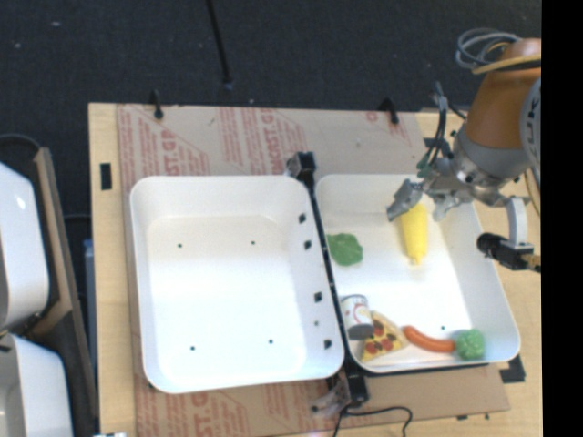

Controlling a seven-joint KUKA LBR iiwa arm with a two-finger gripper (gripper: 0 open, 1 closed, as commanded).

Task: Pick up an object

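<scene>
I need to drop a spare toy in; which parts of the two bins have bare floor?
The left bin floor lies bare wall to wall. In the right bin, bare floor sits mid-bin below the yellow corn. Its front edge is crowded: can, pizza slice, sausage, green broccoli.

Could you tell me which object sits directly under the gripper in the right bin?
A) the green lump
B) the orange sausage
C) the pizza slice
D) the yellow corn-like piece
D: the gripper stands right over the top of the yellow corn-like piece; the other items lie farther off.
</scene>
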